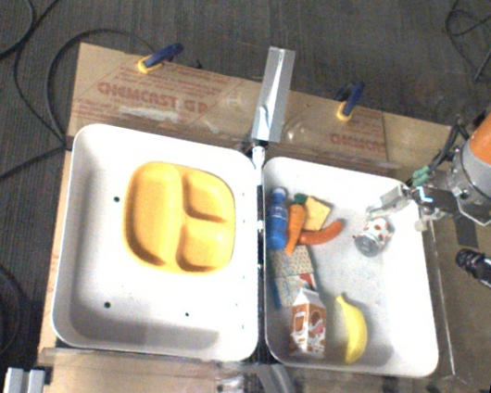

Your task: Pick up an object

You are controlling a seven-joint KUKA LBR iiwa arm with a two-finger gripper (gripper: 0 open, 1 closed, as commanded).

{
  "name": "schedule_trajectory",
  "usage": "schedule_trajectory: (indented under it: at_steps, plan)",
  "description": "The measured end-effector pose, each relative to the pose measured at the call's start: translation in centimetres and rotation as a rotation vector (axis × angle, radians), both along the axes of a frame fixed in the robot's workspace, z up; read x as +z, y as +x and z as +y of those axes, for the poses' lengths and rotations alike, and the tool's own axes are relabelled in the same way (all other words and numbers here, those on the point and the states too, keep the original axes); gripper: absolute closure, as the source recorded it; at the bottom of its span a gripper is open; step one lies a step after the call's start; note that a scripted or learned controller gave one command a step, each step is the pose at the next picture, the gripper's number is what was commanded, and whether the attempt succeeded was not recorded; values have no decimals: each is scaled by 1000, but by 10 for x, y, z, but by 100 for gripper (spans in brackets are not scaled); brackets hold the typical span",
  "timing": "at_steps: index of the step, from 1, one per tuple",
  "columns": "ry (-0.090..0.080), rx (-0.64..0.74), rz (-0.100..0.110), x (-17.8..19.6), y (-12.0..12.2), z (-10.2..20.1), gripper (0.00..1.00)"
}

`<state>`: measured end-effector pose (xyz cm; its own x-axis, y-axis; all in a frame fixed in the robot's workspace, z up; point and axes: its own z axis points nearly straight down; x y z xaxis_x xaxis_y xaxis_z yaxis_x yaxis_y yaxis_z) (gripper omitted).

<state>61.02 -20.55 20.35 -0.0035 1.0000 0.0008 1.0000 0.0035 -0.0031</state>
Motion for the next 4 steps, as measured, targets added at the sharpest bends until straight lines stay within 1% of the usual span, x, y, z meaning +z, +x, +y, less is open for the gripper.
schedule_trajectory:
  at_steps: [1,2,3,4]
  plan:
    - [-2,-151,-12,-89,12,-2,0]
    - [-2,-359,-43,-94,27,2,0]
    - [-11,-327,-59,-94,12,4,0]
    - [-6,-620,1,41,-24,18,0]
